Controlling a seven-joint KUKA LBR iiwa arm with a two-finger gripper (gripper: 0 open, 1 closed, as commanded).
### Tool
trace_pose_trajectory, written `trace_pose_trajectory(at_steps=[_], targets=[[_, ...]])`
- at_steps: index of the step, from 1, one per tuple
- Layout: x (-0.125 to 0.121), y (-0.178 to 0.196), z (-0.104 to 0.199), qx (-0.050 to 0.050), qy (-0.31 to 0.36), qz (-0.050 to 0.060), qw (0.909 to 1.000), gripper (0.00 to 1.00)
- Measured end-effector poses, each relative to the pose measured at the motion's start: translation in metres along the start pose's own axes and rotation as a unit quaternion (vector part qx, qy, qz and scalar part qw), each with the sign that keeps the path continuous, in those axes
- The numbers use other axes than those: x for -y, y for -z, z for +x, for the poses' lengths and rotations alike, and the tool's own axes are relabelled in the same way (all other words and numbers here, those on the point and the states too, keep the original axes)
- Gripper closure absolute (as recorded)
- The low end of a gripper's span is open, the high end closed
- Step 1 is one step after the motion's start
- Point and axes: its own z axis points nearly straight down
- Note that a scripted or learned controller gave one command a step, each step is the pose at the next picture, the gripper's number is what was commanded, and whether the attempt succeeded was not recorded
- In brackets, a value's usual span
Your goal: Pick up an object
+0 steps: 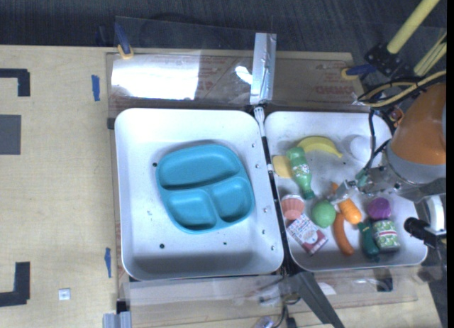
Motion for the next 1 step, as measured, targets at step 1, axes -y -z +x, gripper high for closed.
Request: trace_pose_trajectory(at_steps=[1], targets=[[-0.0013,0.0252,0.0314,0.000,-0.185,0.000,0.9828,0.00]])
